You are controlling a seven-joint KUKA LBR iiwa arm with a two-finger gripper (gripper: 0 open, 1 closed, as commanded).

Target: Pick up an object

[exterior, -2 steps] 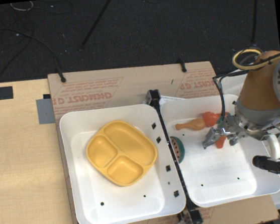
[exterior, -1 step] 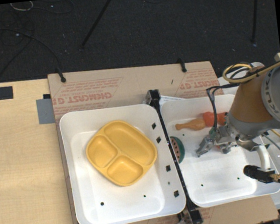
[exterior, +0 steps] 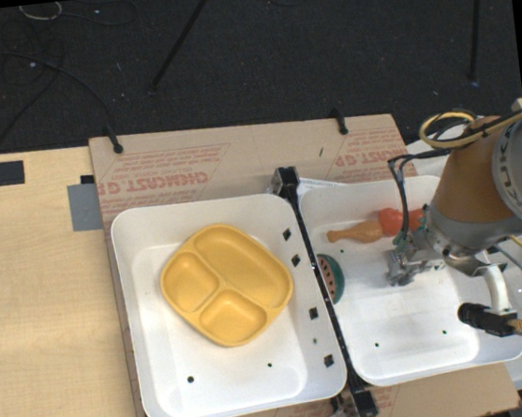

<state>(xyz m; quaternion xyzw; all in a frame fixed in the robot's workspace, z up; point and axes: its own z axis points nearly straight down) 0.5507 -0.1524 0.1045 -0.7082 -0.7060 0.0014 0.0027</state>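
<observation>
Reaching in from the right, the grey arm [exterior: 486, 194] hangs over the right-hand bin [exterior: 419, 344], its orange band showing above the wrist. The gripper [exterior: 403, 270] sits low over the bin's middle, just below and to the right of an orange, drumstick-shaped toy [exterior: 363, 231] that lies near the bin's far wall. From where I stand the metal fingers are too small and muddled against the white floor to read, so I cannot tell whether they are spread or pressed together, and nothing is clearly seen between them. A red-orange piece [exterior: 393, 219] sits right beside the toy's thick end, partly behind the wrist. A dark green round object [exterior: 332, 277] rests against the bin's left wall, by the black divider. In the left-hand bin [exterior: 159, 376], a yellow three-compartment plate [exterior: 225, 283] lies flat, turned at an angle. Both bins sit on brown cardboard [exterior: 236, 159] printed with red lettering.
</observation>
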